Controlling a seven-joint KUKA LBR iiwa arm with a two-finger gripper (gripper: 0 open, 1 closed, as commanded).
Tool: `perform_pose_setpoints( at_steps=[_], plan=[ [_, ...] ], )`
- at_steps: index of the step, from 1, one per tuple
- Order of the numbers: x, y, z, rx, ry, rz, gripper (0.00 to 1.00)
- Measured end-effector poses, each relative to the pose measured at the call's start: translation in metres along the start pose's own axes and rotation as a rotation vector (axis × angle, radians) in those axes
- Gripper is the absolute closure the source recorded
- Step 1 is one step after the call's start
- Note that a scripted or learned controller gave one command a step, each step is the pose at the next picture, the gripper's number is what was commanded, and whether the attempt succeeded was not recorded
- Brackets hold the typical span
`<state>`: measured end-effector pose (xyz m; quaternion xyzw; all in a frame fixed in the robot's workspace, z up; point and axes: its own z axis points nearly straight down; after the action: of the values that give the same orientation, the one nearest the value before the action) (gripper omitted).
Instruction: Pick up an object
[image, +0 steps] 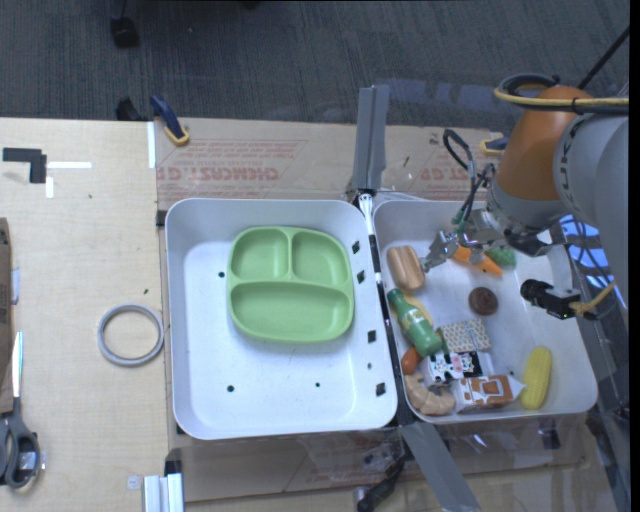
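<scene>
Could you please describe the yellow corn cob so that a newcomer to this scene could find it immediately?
Start at the right bin, the one crowded with toy food. Go to its near right corner, where the corn cob lies by the wall, just right of an orange carton. It is the only plain yellow, elongated piece there.

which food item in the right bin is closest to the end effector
The carrot, orange with a green top, lies right beside the end effector at the bin's far end. The hot dog bun comes next; the corn cob sits far off near the front.
</scene>
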<state>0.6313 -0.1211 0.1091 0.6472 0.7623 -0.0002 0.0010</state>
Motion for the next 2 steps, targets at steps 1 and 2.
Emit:
perform_pose_setpoints(
  at_steps=[1,2],
  plan=[
    [-0.039,0.019,-0.036,-0.002,-0.002,-0.193,0.00],
    [-0.062,-0.008,0.013,-0.008,0.004,-0.028,0.00]
  ],
)
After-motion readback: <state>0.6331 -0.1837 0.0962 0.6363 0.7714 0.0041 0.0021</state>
